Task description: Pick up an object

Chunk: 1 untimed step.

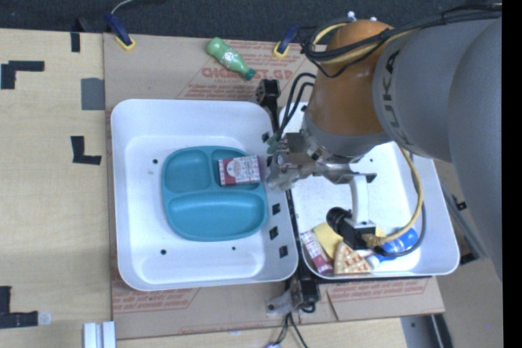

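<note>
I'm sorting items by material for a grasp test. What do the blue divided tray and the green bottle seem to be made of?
Blue divided tray: likely moulded plastic, smooth, uniform colour, rounded compartments. Green bottle: probably plastic, slightly glossy; too small to be sure.

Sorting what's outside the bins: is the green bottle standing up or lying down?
Lying down. The green bottle rests on its side on the cardboard behind the left bin, lengthwise and slanted.

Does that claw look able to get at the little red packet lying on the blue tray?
Probably yes. The red packet lies uncovered on the blue tray, and the claw sits right beside it with nothing between them.
</note>
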### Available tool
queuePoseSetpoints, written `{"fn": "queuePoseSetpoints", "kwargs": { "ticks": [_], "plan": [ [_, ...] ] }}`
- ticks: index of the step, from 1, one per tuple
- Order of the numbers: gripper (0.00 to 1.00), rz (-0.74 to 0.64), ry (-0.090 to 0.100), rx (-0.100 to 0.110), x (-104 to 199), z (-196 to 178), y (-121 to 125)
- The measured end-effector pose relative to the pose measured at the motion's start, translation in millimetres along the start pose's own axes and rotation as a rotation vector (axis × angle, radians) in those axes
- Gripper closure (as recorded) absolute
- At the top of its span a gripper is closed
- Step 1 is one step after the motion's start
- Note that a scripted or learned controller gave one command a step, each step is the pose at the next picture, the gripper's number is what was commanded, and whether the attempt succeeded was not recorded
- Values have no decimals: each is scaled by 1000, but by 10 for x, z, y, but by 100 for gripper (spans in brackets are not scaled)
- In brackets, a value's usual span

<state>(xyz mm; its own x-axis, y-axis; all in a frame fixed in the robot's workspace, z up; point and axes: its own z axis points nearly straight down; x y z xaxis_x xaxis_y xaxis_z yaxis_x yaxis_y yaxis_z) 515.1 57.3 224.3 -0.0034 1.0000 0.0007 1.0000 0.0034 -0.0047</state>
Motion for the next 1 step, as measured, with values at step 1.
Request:
{"fn": "queuePoseSetpoints", "kwargs": {
  "ticks": [1],
  "plan": [
    [100,3,-2,-5,-319,-772,256]
  ]
}}
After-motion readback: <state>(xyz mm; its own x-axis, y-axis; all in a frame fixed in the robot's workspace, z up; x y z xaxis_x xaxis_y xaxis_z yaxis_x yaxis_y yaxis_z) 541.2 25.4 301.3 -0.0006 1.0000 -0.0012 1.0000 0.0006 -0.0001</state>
